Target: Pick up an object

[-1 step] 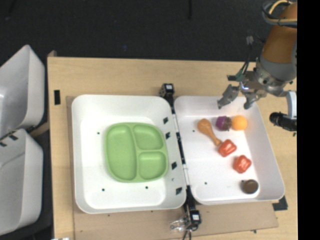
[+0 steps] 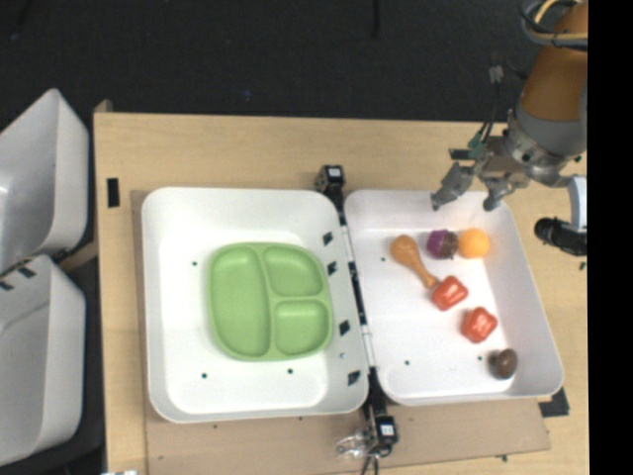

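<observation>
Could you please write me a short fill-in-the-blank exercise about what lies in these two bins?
1. The green divided plate lies in the ____ bin.
2. The plate has ____ compartments.
3. The purple item touches the ____ ball beside it.
4. The gripper hangs over the ____ bin's far edge.

Missing words: left; three; orange; right

Green divided plate (image 2: pixel 267 300) set mid left bin (image 2: pixel 163 364), six small toys scattered in right bin (image 2: pixel 415 374), gripper (image 2: pixel 465 198) with fingers spread, poised at right bin's far edge
</observation>
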`<state>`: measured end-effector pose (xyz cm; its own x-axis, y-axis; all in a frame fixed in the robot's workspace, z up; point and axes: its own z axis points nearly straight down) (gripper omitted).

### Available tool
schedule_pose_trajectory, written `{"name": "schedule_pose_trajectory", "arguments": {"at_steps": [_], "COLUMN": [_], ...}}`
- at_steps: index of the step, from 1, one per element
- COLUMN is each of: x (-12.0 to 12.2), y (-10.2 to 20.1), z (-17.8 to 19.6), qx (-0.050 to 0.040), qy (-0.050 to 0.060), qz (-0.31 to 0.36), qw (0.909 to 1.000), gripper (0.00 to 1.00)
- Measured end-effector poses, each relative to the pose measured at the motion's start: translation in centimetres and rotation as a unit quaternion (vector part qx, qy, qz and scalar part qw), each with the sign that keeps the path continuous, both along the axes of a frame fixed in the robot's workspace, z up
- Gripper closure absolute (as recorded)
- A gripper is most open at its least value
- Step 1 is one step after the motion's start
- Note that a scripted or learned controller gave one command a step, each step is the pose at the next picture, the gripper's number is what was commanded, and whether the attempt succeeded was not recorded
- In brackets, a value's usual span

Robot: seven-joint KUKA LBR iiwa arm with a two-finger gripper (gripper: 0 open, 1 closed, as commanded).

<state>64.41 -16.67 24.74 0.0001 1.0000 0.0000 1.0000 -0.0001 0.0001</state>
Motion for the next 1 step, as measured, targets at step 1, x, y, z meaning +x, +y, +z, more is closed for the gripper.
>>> {"name": "schedule_pose_trajectory", "arguments": {"at_steps": [1], "x": [-0.20], "y": [-1.11], "z": [-5.00], "qx": [-0.0006], "qy": [0.002], "qz": [-0.001], "qw": [1.0000], "gripper": [0.00]}}
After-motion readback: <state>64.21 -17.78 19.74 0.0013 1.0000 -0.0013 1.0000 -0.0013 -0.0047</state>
